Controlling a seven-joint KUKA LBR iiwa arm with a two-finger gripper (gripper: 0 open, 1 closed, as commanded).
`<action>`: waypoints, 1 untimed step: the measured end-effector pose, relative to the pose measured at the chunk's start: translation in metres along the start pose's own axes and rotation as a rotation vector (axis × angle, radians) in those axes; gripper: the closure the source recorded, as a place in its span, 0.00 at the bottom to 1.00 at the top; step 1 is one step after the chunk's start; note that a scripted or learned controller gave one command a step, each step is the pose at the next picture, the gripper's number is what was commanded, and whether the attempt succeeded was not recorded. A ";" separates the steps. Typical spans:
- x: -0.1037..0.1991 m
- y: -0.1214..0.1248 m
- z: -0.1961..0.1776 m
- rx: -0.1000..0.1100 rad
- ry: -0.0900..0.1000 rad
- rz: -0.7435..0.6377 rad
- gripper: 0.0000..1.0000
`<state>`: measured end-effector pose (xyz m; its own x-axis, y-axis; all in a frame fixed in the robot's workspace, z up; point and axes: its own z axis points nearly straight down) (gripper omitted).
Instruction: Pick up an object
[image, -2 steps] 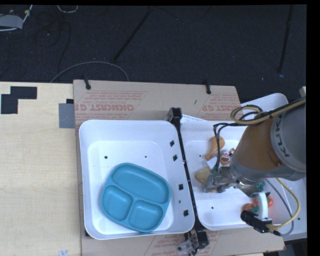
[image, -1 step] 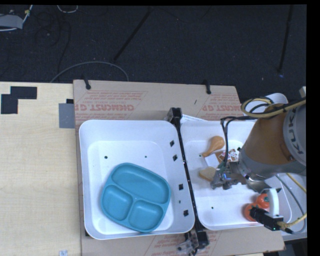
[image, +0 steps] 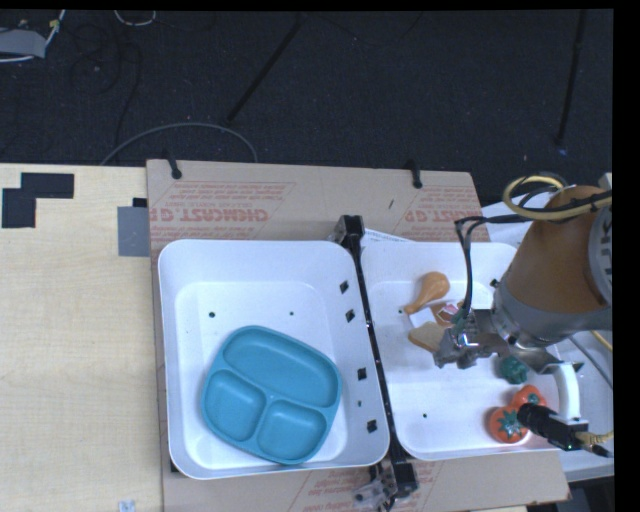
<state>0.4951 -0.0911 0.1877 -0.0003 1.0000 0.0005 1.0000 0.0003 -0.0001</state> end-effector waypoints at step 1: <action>-0.006 0.006 -0.045 0.000 0.000 0.000 1.00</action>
<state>0.5016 -0.0968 0.2328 -0.0001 1.0000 0.0000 1.0000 0.0001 -0.0005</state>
